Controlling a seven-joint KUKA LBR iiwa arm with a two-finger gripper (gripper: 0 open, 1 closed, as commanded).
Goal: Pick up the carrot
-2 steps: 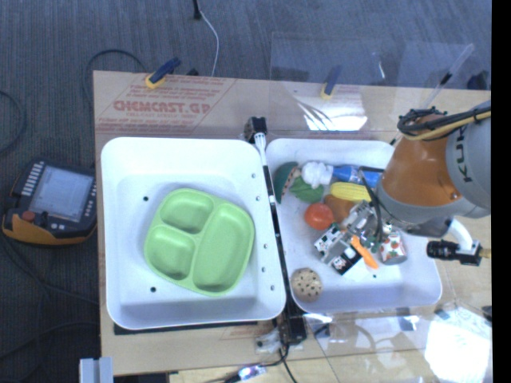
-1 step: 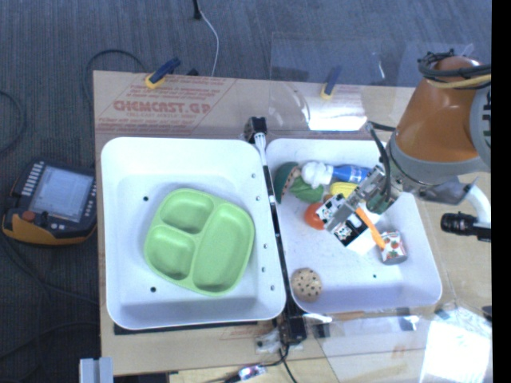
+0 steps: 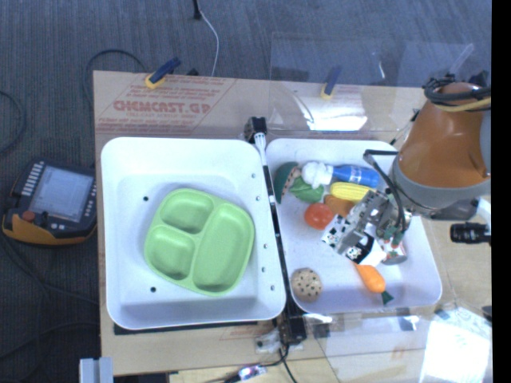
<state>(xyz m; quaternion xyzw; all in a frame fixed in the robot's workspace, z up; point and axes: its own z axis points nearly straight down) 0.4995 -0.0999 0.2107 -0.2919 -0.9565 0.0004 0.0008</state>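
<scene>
The carrot (image 3: 371,278), orange with a small green tip, lies near the front right corner of the right bin (image 3: 415,294). My gripper (image 3: 352,241) hangs over the middle of that bin, just up and to the left of the carrot's thick end. It is close to the carrot, and I cannot make out whether they touch. The orange-banded arm (image 3: 445,150) reaches in from the right, above the bin's far right side.
At the back of the right bin are a blue and white bottle (image 3: 345,172), a yellow corn cob (image 3: 351,191), a green item (image 3: 303,188) and a red tomato (image 3: 318,215). A brown ball (image 3: 305,284) lies front left. The left bin (image 3: 128,174) holds a green divided plate (image 3: 200,239).
</scene>
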